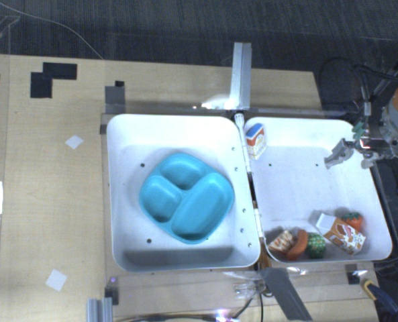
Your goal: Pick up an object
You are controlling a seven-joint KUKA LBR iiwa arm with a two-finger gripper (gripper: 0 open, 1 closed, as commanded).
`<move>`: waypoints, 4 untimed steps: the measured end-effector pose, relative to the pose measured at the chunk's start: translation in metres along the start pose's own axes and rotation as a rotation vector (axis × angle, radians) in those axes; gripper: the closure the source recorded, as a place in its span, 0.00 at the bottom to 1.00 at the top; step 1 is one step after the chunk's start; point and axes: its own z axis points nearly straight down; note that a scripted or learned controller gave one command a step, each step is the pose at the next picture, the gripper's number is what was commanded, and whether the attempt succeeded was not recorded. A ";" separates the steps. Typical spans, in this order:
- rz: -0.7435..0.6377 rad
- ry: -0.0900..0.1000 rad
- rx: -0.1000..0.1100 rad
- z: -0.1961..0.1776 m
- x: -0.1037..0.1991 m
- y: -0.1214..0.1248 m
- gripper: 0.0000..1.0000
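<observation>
My gripper (352, 154) hangs over the upper right part of the right bin (299, 180), near its right wall. It is open, with nothing between its fingers. A small white, blue and orange carton (255, 139) stands in that bin's top left corner. Along the bin's front edge lie several toy foods: a bread-like piece (282, 240), a red sausage (298, 245), a green broccoli (316, 246), an orange juice carton (344, 236), a red fruit with a green top (352, 219) and a small grey-white piece (321, 219). All of them sit well below and left of the gripper.
The left bin (128, 247) holds a blue plate (186, 197) with three compartments. A metal divider (250, 180) separates the two bins, and a metal post (241, 76) stands behind them. Cables lie to the right of the bench.
</observation>
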 end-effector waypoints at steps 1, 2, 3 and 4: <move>-0.034 0.000 -0.001 -0.006 0.019 0.014 0.00; -0.315 0.001 0.000 0.071 0.071 -0.034 0.00; -0.373 0.000 -0.001 0.057 0.055 -0.067 0.00; -0.327 -0.004 -0.011 0.143 0.034 -0.040 0.00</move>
